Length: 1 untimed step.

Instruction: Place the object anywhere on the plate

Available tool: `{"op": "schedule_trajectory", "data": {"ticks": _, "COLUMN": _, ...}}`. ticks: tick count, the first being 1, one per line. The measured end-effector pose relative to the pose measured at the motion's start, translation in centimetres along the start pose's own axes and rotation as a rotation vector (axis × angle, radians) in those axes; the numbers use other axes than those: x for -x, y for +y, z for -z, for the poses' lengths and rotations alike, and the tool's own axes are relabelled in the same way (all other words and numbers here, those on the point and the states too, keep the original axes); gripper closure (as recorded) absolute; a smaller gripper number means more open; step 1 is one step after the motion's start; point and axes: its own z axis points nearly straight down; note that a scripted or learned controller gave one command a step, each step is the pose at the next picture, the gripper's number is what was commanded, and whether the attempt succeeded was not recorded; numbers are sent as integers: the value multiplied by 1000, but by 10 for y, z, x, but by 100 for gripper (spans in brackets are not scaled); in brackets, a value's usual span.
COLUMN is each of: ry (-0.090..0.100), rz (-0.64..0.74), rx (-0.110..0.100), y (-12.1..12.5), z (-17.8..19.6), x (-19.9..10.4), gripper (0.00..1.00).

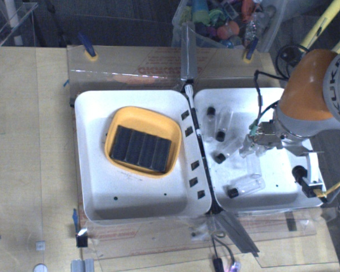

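Left bin (90,152): a shallow white tray on the counter (28,152), holding the yellow plate (173,130).
Yellow plate: sits near the middle of the left bin – a dark, ribbed rectangular block (141,148) lies on it, touching the plate's floor.
Right bin (272,194): white, just beside the left bin, the two parted by a divider wall carrying small black tabs.
Clear vials (245,183): several see-through vials with black caps lie scattered in the right bin, well apart from the yellow plate – one lies on its side near the front wall, others sit nearer the divider and toward the back.
Arm (309,95): grey with an orange band, reaching over the right bin from the far side of it.
Jaws (254,143): low over the right bin, among the vials; whether they are apart, together or clamped on a vial cannot be told here.
Clear tub (272,16): behind the bins, filled with colourful toys.
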Motion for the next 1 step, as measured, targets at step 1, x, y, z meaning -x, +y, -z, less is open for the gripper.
{"op": "schedule_trajectory", "data": {"ticks": 1, "ry": 0, "rz": 88, "rx": 0, "y": -53, "z": 29, "x": -25, "gripper": 100}}
